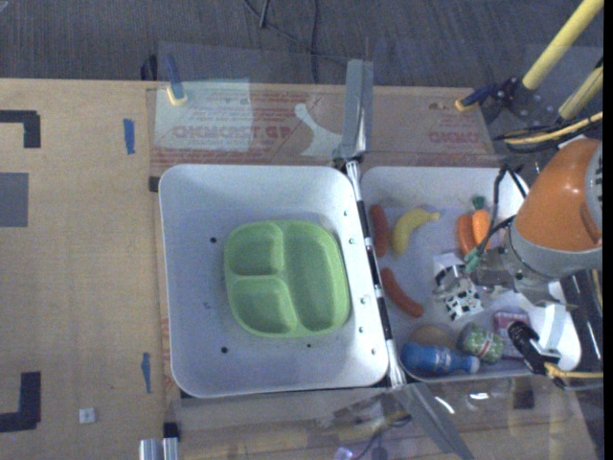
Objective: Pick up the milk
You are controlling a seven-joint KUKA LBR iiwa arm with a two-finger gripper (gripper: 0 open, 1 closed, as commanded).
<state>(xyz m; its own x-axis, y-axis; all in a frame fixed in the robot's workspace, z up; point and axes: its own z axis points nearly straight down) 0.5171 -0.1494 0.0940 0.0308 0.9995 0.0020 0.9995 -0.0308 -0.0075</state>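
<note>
- My arm [560, 209] comes in from the right side of the camera view, orange band up top, wrist hanging over the right bin [421, 182].
- My jaws [458, 281] are down low in that bin, right at the milk [463, 301], a small white carton with black cow spots.
- Honestly can't tell if the jaws are spread or pressed together, it's too small and cluttered there. Can't say whether they touch the carton either, just that they're right on top of that spot.
- The milk sits roughly mid-bin, a bit toward the right, with the rest of the toy food all around it.
- Near it: a red sausage [402, 293] to the left, another sausage [380, 230] further up by the divider, a yellow banana [412, 226] next to that one.
- An orange carrot [473, 230] sits upper right of the banana, close by my wrist.
- Along the near edge there's a blue bottle [436, 359] lying on its side, and a greenish round thing [481, 343] just right of it.
- Left bin [192, 218] holds a green divided tray [286, 278], sitting about in the middle.
- Both bins rest on the table [77, 257], which has some blue tape bits on it.
</note>
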